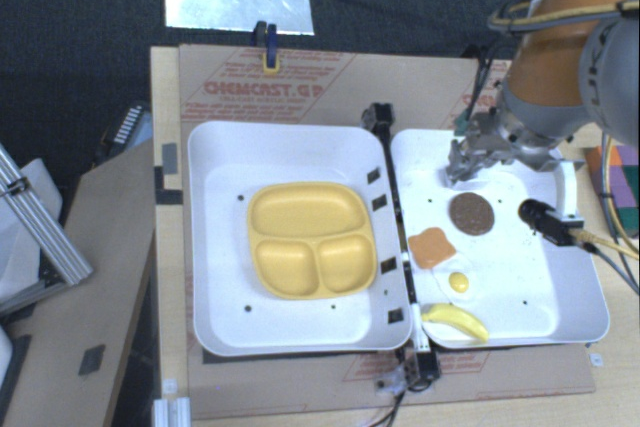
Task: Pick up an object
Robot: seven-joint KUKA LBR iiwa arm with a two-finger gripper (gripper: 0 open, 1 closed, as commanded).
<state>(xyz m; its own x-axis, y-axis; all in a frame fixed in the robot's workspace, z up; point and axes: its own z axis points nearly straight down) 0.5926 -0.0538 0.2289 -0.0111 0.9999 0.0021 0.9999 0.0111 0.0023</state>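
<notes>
Two shallow white bins sit side by side on the desk (170,115), the left bin (215,215) in the centre of the frame and the right bin (560,305) toward the right edge. A black divider strip (392,215) runs between them from top to bottom.

The left bin holds a yellow compartment tray (305,240), lying flat near its middle, with one wide section at the top and two smaller ones below.

The right bin holds four small things. A round brown patty (471,213) lies in the upper middle of that bin. Just below and to its left is an orange slice (432,247), close to the divider. Below that lies a fried egg (458,281), white with a yellow centre, near the orange slice. At the bin's lower left edge rests a yellow banana (456,321).

The arm (560,65) enters from the upper right of the frame, with its orange band above the wrist. The tool (462,167) hangs over the upper part of the right bin, just above and slightly left of the brown patty. Nothing shows between its tips, and whether it is open or closed cannot be told from this angle.
</notes>
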